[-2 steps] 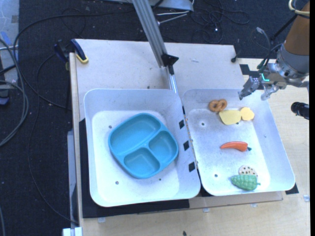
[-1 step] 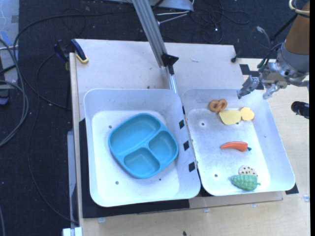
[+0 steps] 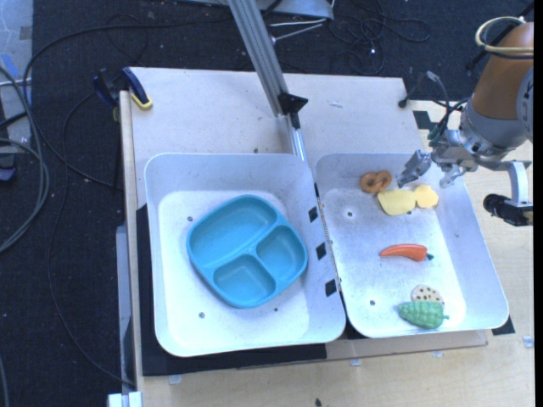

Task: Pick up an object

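Note:
The right bin [image 3: 475,253] holds a brown pretzel [image 3: 375,181], a yellow pear-shaped piece [image 3: 407,200], an orange carrot [image 3: 404,251], a small cookie [image 3: 427,294] and a green leafy piece [image 3: 422,314]. My gripper [image 3: 433,169] hovers over the bin's far edge, just right of the pretzel and above the yellow piece. Its fingers [image 3: 414,166] stand apart, with nothing between them.
The left bin [image 3: 170,227] bears a blue three-compartment plate [image 3: 246,249]. A grey metal pole [image 3: 259,41] slants down to the gap between the bins. Cables lie on the dark floor behind the bench.

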Controlling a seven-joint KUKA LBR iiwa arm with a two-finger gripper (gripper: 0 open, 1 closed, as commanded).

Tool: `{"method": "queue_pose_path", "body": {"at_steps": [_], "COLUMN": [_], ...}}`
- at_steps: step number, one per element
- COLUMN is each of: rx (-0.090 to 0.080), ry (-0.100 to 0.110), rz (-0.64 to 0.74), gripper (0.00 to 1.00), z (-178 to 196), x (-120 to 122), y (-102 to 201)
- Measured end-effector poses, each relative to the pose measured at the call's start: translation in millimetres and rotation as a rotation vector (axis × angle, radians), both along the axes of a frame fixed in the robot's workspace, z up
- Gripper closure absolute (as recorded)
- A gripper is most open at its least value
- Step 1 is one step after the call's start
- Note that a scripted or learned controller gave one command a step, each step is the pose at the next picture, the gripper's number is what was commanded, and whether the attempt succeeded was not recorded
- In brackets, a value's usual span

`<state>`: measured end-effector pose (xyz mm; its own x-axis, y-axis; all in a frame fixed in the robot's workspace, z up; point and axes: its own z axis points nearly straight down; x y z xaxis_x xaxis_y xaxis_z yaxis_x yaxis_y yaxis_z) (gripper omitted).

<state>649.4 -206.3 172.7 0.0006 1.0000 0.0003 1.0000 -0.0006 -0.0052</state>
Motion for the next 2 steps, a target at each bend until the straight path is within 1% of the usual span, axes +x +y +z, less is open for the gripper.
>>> {"method": "queue_pose_path", "body": {"at_steps": [1,2], "rx": [0.001,-0.001], "ry": [0.001,-0.005], "rz": [0.001,0.003], "gripper": [0.00,0.00], "z": [-62,-81], "x": [-6,-6], "y": [5,6]}}
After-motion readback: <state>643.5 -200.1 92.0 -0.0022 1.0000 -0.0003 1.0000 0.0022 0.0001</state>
